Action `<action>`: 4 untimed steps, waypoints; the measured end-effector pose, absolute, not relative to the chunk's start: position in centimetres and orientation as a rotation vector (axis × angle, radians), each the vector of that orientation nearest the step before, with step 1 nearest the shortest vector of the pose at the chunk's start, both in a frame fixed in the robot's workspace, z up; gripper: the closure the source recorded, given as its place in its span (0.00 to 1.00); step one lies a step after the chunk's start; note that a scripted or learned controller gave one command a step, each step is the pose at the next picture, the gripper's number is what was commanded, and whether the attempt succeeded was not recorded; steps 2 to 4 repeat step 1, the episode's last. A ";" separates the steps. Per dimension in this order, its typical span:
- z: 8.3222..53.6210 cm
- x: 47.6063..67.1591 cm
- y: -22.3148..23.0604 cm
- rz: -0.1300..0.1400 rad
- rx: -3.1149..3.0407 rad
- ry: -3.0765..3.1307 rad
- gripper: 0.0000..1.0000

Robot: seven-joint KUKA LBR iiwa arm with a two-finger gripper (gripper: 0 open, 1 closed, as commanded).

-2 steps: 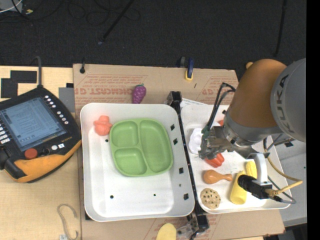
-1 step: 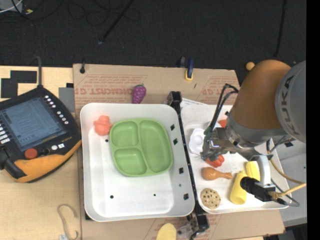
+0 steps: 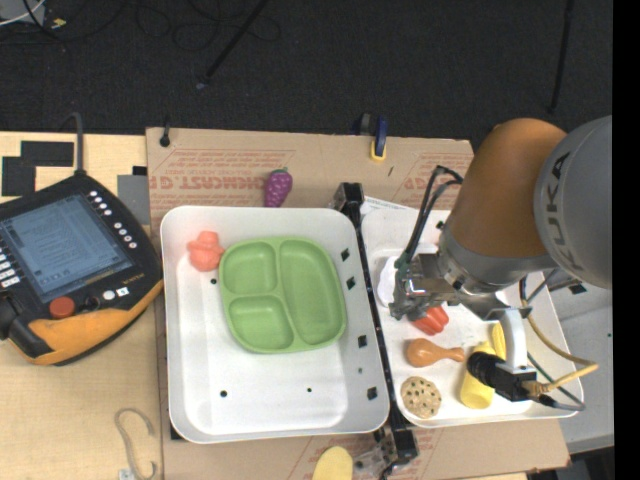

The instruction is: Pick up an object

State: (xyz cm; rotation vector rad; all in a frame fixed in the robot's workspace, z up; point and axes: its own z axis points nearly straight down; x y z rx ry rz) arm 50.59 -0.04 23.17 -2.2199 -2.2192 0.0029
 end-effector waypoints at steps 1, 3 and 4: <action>21.8 50.2 -1.5 0.006 -2.221 -2.217 1.00; 21.8 50.2 -1.5 0.006 -2.221 -2.217 1.00; 21.8 50.2 -1.5 0.006 -2.221 -2.217 1.00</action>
